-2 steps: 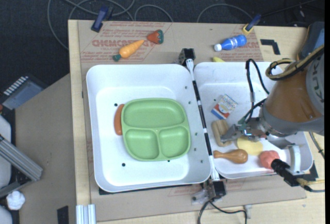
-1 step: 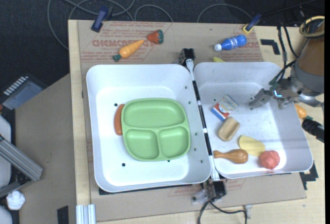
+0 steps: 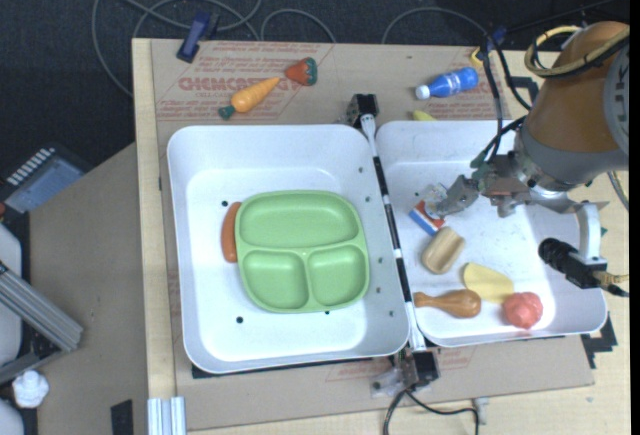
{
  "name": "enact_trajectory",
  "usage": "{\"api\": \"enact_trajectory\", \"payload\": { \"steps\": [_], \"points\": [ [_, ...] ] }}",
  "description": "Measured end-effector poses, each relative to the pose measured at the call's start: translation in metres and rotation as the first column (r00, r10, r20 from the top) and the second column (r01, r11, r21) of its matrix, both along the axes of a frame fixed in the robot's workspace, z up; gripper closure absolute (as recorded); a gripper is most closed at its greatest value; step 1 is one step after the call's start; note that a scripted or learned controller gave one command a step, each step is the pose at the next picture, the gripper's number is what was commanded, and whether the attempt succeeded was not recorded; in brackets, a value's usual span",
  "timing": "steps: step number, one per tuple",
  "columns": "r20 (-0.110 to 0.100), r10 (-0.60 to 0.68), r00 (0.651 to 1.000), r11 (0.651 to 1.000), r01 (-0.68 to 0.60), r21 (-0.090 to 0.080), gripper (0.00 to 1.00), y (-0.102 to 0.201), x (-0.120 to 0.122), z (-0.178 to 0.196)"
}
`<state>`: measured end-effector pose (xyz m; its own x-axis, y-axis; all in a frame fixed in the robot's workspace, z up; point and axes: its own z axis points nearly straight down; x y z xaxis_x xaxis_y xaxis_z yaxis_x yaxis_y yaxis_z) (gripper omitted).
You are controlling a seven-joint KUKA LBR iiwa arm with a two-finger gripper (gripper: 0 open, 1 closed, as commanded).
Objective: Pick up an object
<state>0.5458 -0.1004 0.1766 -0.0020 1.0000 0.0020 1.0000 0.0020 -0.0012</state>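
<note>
Just below the gripper (right bin) lies a bread roll.

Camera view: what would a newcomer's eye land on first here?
Probably the green divided tray, which covers most of the left bin. Next, the grey arm reaching in from the right, its tool low over the right bin near a small cluster of toy food that includes a red ball.

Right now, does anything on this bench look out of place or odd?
Yes: a toy carrot and a blue-and-white bottle lie on the cardboard behind the bins, outside both. In the left bin, a reddish item sits half tucked under the green tray.
</note>
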Motion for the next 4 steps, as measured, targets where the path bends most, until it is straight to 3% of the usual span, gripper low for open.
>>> {"api": "enact_trajectory", "payload": {
  "steps": [1,2,3,4],
  "points": [
    [0.001,-0.002,1.0,1.0,0.002,-0.002,0.0,0.006,-0.005,-0.092],
    [0.003,-0.004,1.0,1.0,0.004,-0.005,0.0,-0.083,0.003,-0.073],
    [0.006,0.0,1.0,1.0,0.0,-0.002,0.0,-0.038,0.041,0.034],
    [-0.003,-0.001,1.0,1.0,0.001,-0.001,0.0,-0.001,0.042,-0.073]
  ]
}}
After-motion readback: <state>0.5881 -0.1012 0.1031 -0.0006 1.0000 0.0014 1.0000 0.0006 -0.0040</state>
